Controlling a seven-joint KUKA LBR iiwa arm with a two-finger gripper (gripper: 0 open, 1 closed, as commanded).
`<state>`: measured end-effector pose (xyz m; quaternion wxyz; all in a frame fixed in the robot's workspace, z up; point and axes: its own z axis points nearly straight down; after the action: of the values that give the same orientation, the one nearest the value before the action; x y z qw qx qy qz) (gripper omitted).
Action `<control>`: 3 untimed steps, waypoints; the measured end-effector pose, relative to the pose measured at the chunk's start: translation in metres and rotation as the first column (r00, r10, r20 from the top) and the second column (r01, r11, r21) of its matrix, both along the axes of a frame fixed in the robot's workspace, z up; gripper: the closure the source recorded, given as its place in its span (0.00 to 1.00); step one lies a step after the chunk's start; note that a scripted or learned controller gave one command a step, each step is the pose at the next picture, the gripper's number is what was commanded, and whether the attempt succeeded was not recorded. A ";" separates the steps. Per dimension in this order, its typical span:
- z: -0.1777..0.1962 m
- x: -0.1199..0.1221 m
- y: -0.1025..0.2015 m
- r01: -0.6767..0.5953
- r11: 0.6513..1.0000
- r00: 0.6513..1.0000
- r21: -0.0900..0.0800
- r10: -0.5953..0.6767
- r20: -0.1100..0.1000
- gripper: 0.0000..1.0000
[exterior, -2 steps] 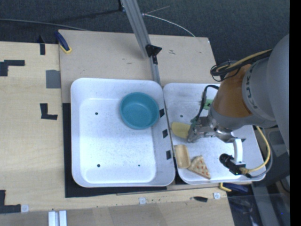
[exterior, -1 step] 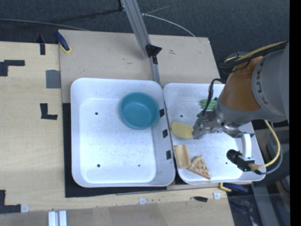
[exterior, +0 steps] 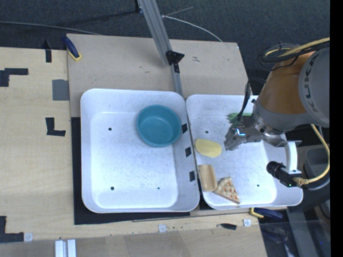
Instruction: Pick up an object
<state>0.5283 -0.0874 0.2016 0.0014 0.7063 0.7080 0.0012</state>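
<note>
Hovering low in the right bin (exterior: 268,194), my gripper (exterior: 234,140) sits just beside the yellow oval piece (exterior: 208,148), with a green item (exterior: 233,116) partly hidden behind my wrist. Whether it is spread or closed, I cannot tell. Closing here risks clipping the yellow piece's rounded edge and nudging it toward the bin wall instead of catching it.
</note>
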 end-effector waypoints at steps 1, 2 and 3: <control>0.025 0.000 0.000 0.001 1.000 1.000 0.000 -0.001 -0.003 1.00; 0.015 0.018 0.056 -0.004 1.000 1.000 0.001 0.004 -0.006 1.00; 0.017 0.047 0.100 -0.004 1.000 1.000 0.002 0.004 -0.004 1.00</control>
<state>0.5754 0.0126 0.2182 -0.0006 0.7047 0.7095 0.0003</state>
